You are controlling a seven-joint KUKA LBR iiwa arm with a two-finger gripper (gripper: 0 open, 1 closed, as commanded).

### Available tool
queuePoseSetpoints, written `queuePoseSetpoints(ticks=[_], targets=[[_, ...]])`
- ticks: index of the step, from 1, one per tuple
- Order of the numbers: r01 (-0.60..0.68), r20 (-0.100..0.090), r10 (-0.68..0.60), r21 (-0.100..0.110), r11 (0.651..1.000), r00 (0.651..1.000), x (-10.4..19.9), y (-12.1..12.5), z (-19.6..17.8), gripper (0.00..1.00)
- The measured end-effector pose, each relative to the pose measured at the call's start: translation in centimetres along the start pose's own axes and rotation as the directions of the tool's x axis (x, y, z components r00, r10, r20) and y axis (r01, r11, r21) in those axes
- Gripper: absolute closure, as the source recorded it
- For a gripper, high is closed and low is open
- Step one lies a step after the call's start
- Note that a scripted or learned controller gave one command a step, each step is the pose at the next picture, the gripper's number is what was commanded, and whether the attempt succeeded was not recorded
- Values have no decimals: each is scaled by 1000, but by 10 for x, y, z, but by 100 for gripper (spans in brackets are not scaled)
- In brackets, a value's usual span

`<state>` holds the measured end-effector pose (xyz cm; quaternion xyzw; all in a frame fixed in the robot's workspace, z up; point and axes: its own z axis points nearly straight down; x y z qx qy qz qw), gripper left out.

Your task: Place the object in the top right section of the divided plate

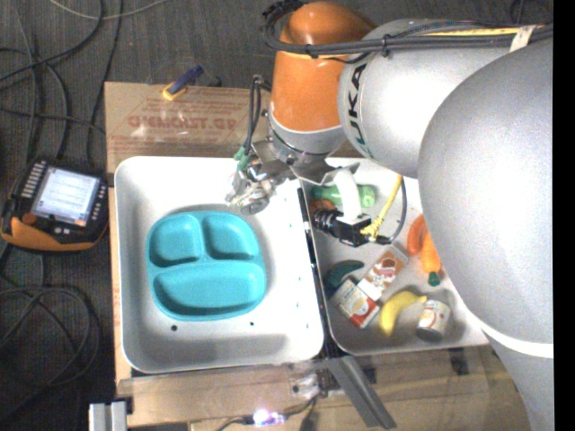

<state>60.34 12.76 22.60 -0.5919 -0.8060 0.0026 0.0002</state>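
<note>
A turquoise divided plate (208, 264) lies in the left white bin (135, 330), with two small sections at its top and one large section below. My gripper (248, 189) hangs just above the plate's top right section, near the bin's right wall. Its metal tip is small and blurred from this angle, and I cannot make out any object in it. The grey arm with its orange band reaches in from the right and covers much of the right bin.
The right bin (467, 335) holds several items: a green-and-white bottle (349, 191), a banana (398, 310), a red-and-white carton (359, 302), a small can (433, 319), an orange piece (424, 241). A handheld pendant (56, 203) lies left of the bins.
</note>
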Motion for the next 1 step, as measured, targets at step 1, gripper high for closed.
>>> queuePoseSetpoints(ticks=[1], targets=[[0,-1,0,-1,1000,1000,0,0,0,0]])
